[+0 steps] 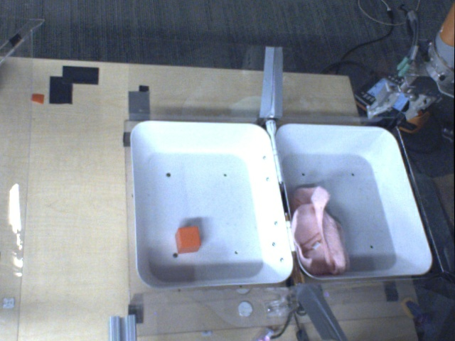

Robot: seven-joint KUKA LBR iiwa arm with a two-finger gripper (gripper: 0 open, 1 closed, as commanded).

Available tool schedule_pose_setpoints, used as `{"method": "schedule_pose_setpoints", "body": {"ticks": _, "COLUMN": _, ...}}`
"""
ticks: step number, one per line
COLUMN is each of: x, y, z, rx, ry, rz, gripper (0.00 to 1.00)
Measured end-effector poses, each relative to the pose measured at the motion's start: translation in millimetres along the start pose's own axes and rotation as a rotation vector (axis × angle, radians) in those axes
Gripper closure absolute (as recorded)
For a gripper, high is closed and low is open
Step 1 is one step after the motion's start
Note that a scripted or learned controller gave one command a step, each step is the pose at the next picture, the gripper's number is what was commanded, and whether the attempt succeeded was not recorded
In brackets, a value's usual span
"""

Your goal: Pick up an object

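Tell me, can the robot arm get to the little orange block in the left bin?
Probably yes. The orange block lies alone on the open floor of the left bin, with nothing over it or beside it. The gripper sits off at the upper right, so it must cross over the right bin first.

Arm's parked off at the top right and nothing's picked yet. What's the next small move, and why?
Probably swing the end effector in over the right bin and stop above the pink cloth. The cloth lies bunched against the bin's left wall, nearer the arm than the orange block in the left bin.
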State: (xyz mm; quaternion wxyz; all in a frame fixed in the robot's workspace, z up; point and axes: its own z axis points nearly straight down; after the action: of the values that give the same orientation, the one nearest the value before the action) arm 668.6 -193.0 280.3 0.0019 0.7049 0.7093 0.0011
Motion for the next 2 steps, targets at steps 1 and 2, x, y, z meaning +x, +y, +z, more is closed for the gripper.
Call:
{"method": "schedule_pose_setpoints", "body": {"ticks": 1, "x": 25.0, "y": -13.2, "z": 163.9, "rx": 0.001, "ry": 0.001, "rz": 0.081, "gripper": 0.0}}
{"method": "schedule_pose_setpoints", "body": {"ticks": 2, "x": 30.2, "y": -10.8, "z": 130.0, "rx": -0.005, "ry": -0.001, "rz": -0.036, "gripper": 0.0}}
